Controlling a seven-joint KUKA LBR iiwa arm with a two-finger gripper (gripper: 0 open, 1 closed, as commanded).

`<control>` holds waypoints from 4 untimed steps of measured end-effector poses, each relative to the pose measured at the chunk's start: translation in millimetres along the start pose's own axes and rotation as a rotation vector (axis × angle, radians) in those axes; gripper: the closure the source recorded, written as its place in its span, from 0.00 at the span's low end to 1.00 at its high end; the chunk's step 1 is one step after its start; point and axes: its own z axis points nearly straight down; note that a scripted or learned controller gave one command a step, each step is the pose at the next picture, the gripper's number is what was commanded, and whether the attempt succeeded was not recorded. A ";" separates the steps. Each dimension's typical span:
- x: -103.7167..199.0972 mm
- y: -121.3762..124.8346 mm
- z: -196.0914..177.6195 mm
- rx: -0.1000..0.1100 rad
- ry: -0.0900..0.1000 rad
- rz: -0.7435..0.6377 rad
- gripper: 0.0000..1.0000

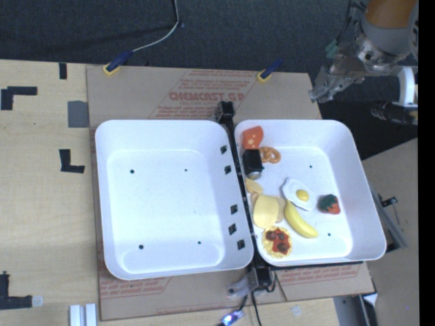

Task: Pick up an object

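Overhead, the gripper (325, 90), grip state unclear, hangs beyond the right bin's (340, 131) far rim.

A pale wooden counter (41, 202) fills the frame's left. A brown cardboard sheet (197, 94) lies on it. Dark blue carpet (81, 12) spans the top.

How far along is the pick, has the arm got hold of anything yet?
Nothing looks done yet: the gripper sits above the bench, beyond the far right corner of the right bin, with no object visible between its fingers. In hand: nothing. The toy foods all lie in that bin: tomato, pretzel, fried egg, banana, strawberry. Left: descend, grasp one, lift.
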 end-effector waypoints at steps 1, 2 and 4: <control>45.7 1.1 -142.7 -0.003 0.002 -0.004 1.00; 59.2 -11.3 -221.8 0.006 0.003 0.000 1.00; 111.6 -122.8 -218.7 0.016 0.004 0.000 1.00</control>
